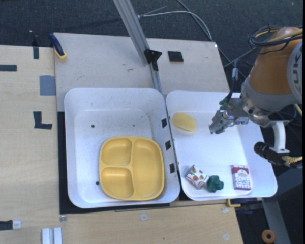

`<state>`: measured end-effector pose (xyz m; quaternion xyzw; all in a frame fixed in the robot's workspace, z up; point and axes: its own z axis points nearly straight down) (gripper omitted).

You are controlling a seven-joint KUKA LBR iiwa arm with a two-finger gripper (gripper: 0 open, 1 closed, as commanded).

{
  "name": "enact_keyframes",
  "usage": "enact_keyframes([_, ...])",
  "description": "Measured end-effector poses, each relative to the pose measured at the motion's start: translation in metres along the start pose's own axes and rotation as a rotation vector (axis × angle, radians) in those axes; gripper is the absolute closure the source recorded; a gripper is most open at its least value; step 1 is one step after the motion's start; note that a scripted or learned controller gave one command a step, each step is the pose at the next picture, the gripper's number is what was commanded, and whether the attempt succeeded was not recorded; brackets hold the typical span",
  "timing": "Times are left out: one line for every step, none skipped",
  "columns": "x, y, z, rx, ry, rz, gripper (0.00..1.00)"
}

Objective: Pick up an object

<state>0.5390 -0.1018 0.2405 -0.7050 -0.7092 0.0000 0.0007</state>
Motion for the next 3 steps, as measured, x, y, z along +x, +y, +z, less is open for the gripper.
enact_keyframes([0.055, -0.004, -0.007, 0.001, 0.000, 0.000, 1.00])
enact_keyframes([0.101, -0.019, -0.001, 0.002, -0.001, 0.003, 1.00])
enact_keyframes([0.154, -0.031, 0.011, 0.003, -0.001, 0.001, 1.00])
